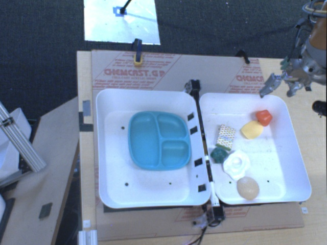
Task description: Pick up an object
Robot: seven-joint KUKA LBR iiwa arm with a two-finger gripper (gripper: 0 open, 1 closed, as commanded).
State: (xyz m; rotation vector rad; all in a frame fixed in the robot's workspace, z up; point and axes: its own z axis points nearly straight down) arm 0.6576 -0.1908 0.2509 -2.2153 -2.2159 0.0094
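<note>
Fingers (269, 86) spread apart, nothing between them. Gripper (282, 83) hangs at upper right of frame, above the far rim of the right bin (299, 152), arm reaching in from the right edge. Looks like a hover pose before descent, no pick started yet.

Nearest candidates: orange-red object (263, 117) and yellow object (251, 129), touching each other in the bin's upper part, just below the fingers in the frame. Likely targets, since they sit closest. Patterned packet (226, 136) lies nearer the middle, dark green object (219, 154) just below it, white object (236, 163) beside that, beige ball (248, 187) toward the lower edge. All apart from the gripper.

Left bin (110, 152) holds a blue divided tray (158, 140), centre-left of frame, well away from the fingers.
</note>
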